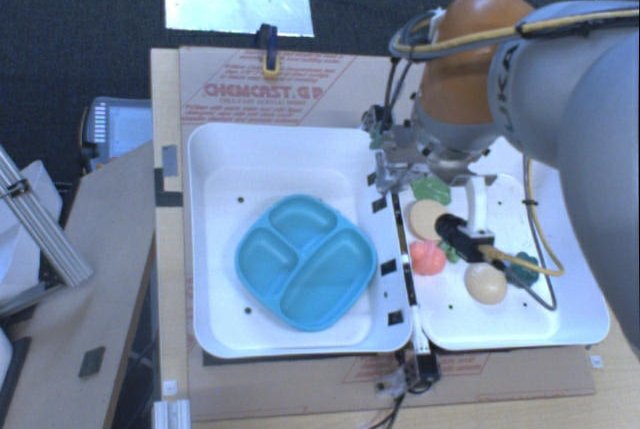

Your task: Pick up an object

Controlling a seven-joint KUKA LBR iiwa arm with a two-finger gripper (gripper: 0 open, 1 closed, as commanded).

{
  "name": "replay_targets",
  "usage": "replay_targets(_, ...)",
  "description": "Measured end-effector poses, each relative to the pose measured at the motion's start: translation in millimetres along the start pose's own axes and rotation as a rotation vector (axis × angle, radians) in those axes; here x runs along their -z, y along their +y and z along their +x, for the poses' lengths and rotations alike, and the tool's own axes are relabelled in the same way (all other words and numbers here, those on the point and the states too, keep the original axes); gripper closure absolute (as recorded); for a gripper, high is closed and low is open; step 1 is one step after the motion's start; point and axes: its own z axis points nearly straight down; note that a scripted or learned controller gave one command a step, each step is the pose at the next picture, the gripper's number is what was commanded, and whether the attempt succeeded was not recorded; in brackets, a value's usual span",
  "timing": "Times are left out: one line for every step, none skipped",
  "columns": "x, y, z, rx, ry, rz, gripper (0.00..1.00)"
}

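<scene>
Arm: the grey arm (570, 87) reached in over the right bin, its orange band (472, 57) sitting high above the gripper.
Gripper: the gripper (390, 172) hung low over the divide where the two bins met, at the far end of that seam.
Gripper state: from where I stood the wrist hid it, and I could not tell whether it was spread or closed, or whether anything was in it.
Green piece: a small green piece (433, 189) lay just beside the gripper, on the arm's side, in the right bin (570, 322).
Cream piece: a pale, round cream piece (427, 217) sat near the gripper, a little closer to me than the green piece and touching or nearly touching it.
Pink piece: a pink piece (428, 259) lay further toward me from the gripper, close against the divide.
Tan piece: a tan egg-shaped piece (487, 284) rested well apart from the gripper, toward me and deeper on the arm's side.
Blue plate: a blue divided plate (305, 262) lay flat in the left bin (215, 217), away from the arm and nearer me than the gripper.
Beyond the gripper: a printed cardboard sheet (265, 87) ran under the bins, with a yellow clamp (270, 57) at its far edge.
</scene>
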Motion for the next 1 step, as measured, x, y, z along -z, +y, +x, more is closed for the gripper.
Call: replay_targets(-3.7,19.3,49.4,0.0,0.0,-0.001,1.0)
